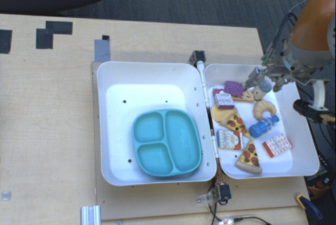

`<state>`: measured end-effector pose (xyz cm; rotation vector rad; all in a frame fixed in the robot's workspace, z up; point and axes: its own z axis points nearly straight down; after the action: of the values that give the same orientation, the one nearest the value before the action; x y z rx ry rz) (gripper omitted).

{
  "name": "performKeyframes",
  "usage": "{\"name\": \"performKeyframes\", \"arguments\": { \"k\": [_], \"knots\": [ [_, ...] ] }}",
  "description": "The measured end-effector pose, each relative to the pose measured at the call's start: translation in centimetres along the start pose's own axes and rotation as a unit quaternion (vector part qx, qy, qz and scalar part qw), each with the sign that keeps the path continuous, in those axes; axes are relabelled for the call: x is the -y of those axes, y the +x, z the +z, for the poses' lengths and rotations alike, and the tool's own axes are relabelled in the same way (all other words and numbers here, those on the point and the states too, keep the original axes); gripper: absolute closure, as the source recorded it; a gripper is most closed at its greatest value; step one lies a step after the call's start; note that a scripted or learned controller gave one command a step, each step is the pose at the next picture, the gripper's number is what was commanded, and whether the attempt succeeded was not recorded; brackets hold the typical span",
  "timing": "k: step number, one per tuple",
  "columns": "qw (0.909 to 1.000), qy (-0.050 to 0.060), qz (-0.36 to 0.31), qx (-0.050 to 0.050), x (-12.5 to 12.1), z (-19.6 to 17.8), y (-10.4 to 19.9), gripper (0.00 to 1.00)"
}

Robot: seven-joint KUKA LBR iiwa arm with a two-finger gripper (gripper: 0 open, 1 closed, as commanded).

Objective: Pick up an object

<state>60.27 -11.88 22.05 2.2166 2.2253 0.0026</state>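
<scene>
Gripper poised over the toy-food bin

Gripper (261,82) hangs low over the far edge of the right bin (310,169), and the approach step looks to be in hand; nothing sits between its fingers that I can make out, and whether they are spread or pressed together I cannot tell. Just beside it on the near side lies a tan croissant (264,109), curved and smooth, with a purple block (234,88) close on its left. Nearer still are a blue bottle (263,127), rounded and glossy, and flat, wedge-shaped pizza slices (234,122). Well off to its left, the left bin (113,113) holds a turquoise divided plate (167,142). Next move likely calls for a short descent onto one item.
</scene>
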Motion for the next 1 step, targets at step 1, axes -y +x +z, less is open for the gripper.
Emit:
{"name": "performKeyframes", "arguments": {
  "k": [1],
  "knots": [
    [1.0,0.001,0.001,0.0,0.38,10.33,-0.95,0.0]
  ]
}}
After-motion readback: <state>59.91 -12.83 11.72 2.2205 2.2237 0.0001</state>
